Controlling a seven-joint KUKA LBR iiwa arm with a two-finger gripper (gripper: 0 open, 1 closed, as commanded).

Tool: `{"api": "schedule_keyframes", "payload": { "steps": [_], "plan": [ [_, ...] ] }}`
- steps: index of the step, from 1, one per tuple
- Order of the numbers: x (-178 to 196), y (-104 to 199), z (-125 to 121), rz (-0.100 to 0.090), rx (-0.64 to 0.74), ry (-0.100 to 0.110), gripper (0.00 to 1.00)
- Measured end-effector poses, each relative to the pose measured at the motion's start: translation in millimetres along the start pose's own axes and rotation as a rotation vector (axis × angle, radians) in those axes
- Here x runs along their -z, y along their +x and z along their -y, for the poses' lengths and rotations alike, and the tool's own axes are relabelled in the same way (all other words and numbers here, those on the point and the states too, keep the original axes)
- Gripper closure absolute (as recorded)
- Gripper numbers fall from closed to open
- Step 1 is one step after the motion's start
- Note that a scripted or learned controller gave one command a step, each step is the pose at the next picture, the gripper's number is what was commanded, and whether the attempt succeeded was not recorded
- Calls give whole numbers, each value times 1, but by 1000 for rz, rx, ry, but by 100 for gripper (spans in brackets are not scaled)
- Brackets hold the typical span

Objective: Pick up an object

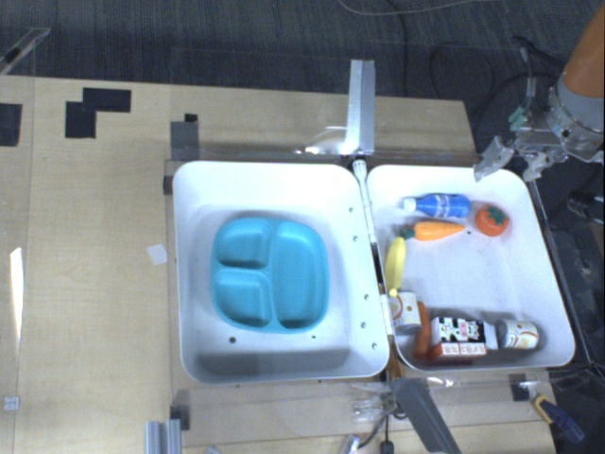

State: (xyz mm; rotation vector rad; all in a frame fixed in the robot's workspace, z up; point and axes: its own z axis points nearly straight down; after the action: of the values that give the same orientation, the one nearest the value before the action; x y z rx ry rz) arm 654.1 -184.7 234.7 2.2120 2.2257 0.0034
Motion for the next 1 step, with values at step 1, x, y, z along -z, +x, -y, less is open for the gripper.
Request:
{"api": "schedule_keyframes", "payload": {
  "steps": [1],
  "plan": [
    [-137, 20, 3, 1, 222, -5, 0]
  ]
}}
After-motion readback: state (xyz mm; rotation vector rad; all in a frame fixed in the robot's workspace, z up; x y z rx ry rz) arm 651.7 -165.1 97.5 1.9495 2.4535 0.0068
